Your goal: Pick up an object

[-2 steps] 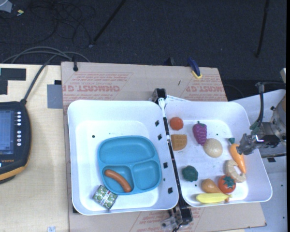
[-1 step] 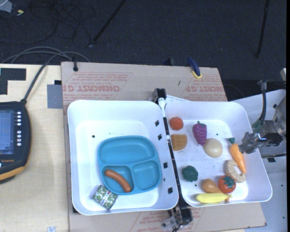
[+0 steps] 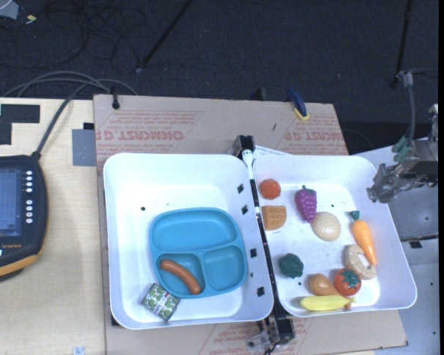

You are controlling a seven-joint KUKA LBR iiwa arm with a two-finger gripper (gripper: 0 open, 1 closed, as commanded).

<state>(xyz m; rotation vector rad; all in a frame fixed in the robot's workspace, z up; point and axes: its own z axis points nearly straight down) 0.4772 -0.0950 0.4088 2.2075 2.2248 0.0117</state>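
My claw (image 3: 381, 187) hangs at the right edge of the right bin (image 3: 388, 291), just over its rim, and from this far up I cannot tell if it is open or closed. I do not see anything in it. The job is to pick up one thing, and the right bin has lots of little toy foods. The carrot (image 3: 364, 241) is the one nearest to me. It lies on the bin floor just below my claw, with its green top pointing up toward me and its thin tip pointing down toward the mushroom (image 3: 357, 260). I think it is light, hard plastic, so it should not squash, but it looks smooth and could slip or roll. I would take it across its fat middle, not at the thin tip. The pale egg (image 3: 326, 226) sits just left of the carrot, and the purple grapes (image 3: 305, 202) are a bit further left. The tomato (image 3: 347, 282) and the banana (image 3: 324, 302) lie lower down near the front wall. They are packed close, so they would be harder to grab. The left bin (image 3: 126, 198) holds a blue tray (image 3: 200, 231) with a sausage (image 3: 180, 276) in it, well away from me.
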